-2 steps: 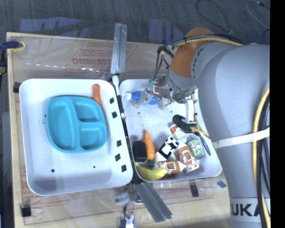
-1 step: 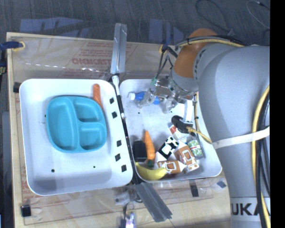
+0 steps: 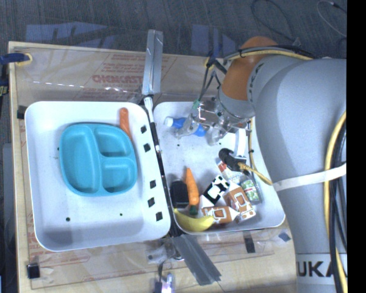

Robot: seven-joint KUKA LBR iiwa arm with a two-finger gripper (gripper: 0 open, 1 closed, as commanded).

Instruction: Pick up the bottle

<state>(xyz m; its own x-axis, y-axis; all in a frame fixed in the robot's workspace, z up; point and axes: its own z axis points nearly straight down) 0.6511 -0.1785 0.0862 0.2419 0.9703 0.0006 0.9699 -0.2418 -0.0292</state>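
Bottle [image 3: 182, 124] lies in the right bin [image 3: 171, 148], touching the gripper [image 3: 202, 126].

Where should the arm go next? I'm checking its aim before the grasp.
Probably a short drop straight down onto the bottle. The gripper sits at the far end of the right bin, right beside the bottle, which lies on its side, away from the pile at the near end.
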